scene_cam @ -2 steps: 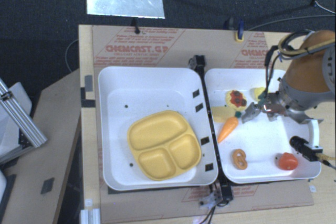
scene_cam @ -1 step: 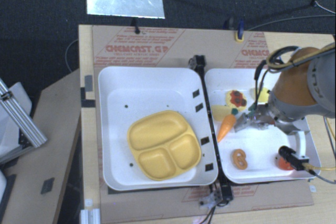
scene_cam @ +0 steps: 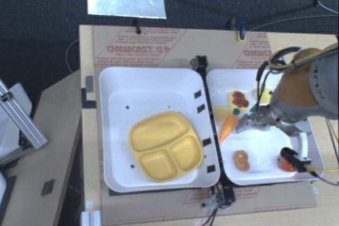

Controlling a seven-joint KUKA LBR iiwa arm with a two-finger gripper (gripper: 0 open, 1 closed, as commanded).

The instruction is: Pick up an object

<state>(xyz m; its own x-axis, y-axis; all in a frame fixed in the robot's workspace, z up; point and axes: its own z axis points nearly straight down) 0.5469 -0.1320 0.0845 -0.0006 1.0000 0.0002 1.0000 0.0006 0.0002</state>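
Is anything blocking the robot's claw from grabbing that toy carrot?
Nothing visible does. The gripper sits in the right bin right beside the carrot, with no object between them. The pretzel lies nearer the front, out of the way.

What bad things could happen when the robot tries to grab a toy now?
The gripper sits right beside the orange carrot, which leans against the wall between the bins. It might push the carrot into that wall instead of lifting it. The yellow piece and the red-and-yellow toy lie close by, so the robot could bump them or grab the wrong one.
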